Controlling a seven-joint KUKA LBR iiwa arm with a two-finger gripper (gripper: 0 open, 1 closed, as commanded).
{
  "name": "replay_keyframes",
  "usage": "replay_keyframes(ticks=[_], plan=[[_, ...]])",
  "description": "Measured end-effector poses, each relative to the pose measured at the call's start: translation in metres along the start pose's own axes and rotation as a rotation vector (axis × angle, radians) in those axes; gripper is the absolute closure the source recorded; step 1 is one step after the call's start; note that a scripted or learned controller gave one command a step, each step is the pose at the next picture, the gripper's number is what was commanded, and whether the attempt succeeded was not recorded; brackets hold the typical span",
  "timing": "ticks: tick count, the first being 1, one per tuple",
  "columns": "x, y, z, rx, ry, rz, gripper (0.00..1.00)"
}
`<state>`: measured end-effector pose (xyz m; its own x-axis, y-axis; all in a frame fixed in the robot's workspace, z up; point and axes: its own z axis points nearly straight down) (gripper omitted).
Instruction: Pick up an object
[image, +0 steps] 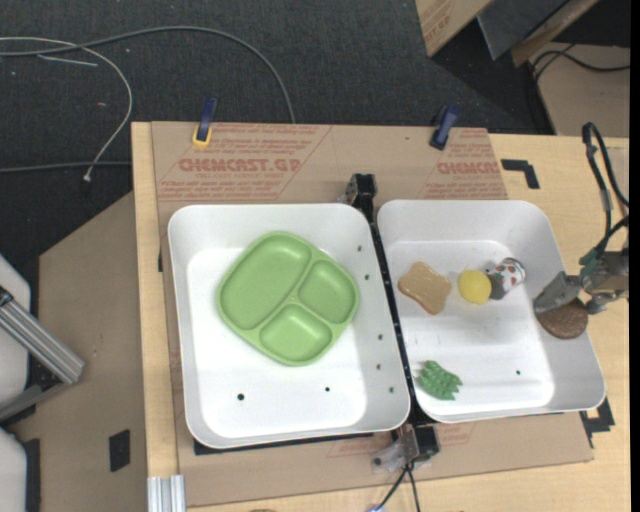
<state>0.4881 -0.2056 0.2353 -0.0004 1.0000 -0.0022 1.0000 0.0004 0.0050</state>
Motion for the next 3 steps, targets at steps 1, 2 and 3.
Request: replay_keyframes(ticks=[1,2,3], plan=[[0.056,0.015,0.007,0.006,0.005,-0.006,1.0],[0.104,0.011,0.01,0.008,0.005,-0.005,1.0],[0.153,0.021,0.0,0.003,0.004,-0.007,1.0]])
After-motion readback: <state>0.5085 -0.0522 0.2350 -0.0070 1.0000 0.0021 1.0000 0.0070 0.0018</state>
